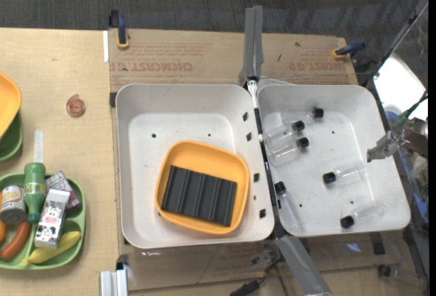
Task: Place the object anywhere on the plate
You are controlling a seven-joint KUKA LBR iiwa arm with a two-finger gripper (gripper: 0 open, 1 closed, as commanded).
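An orange-yellow plate with rounded corners lies in the left bin, towards its front. A black ridged rectangular block rests flat on the plate, covering most of its floor. A grey tip of what looks like my gripper pokes over the right rim of the right bin, well away from the plate and block, with nothing visibly in it.
Several clear vials with black caps lie scattered in the right bin. On the wooden table at far left stand a green tray of toy food, a yellow bowl and a small pink disc.
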